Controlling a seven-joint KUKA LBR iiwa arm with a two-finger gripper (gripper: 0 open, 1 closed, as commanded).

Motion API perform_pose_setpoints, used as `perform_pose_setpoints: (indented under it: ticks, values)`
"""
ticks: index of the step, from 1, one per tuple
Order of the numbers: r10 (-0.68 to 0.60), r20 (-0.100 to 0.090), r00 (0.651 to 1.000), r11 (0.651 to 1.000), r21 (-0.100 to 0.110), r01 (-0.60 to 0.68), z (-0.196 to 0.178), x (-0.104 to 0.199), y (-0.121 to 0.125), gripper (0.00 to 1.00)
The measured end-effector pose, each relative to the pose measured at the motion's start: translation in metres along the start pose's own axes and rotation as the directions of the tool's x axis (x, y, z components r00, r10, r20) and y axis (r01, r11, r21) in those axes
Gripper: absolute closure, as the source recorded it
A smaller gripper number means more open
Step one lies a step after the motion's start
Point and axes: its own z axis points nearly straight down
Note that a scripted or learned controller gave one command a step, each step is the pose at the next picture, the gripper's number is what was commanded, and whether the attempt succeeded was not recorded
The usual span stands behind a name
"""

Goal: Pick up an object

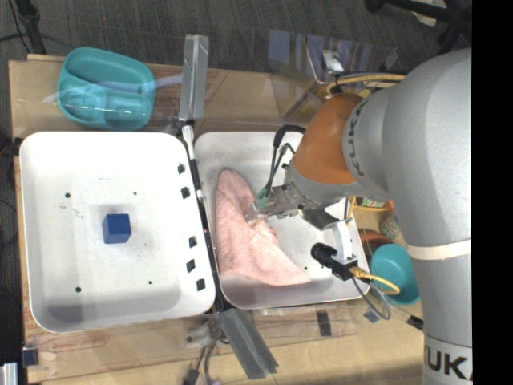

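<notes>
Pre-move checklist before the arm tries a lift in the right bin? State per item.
1. Target in reach: pink cloth lies in the right bin, under the arm's wrist. ok.
2. Gripper over target: it sits at the cloth's upper right edge, not its middle. ok, marginal.
3. Cloth between the fingers: view from above hides it. cannot tell.
4. Finger opening: cannot tell.
5. Bin wall clearance: gripper stands inside the bin, away from the divider between bins. ok.
6. Other candidate: blue cube sits alone in the left bin, untouched. ok as fallback.
</notes>
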Motion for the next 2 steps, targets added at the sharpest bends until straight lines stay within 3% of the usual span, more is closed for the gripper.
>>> perform_pose_setpoints:
  ticks: [1,2]
  values:
    - [0.0,0.001,1.0,1.0,0.0,0.0,-0.0001,-0.0001,0.0,0.0]
    - [-0.071,0.001,0.997,0.997,-0.003,0.071,0.0082,0.0045,0.003,0.0]
